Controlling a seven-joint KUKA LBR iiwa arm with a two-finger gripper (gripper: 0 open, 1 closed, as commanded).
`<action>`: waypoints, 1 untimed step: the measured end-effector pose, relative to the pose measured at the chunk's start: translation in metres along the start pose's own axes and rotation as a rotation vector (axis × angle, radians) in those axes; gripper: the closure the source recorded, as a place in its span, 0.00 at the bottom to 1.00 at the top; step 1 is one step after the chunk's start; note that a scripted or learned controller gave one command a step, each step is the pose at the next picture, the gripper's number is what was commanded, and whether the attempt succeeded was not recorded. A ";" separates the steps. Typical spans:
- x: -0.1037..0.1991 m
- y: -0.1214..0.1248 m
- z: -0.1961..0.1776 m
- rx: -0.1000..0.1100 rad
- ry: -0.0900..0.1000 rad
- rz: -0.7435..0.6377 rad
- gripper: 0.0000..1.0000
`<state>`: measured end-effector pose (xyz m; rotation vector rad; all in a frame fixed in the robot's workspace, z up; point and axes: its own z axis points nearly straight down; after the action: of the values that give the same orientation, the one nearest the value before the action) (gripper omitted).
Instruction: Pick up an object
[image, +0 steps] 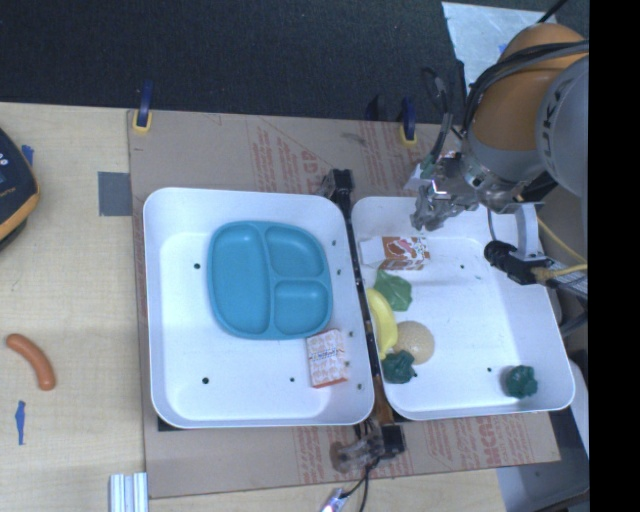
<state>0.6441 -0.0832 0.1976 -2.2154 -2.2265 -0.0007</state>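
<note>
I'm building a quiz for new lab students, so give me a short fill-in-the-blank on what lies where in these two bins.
1. The blue divided plate lies in the ____ bin.
2. The banana lies along the right bin's ____ wall.
3. The sausage lies outside both bins, on the ____.
4. The claw hangs above the right bin, close to the ____ packet.

Missing words: left; left; bench; red and white
</note>
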 end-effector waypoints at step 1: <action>0.000 -0.001 0.001 0.003 0.000 0.001 0.00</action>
<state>0.6433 -0.0836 0.1963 -2.2148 -2.2246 0.0025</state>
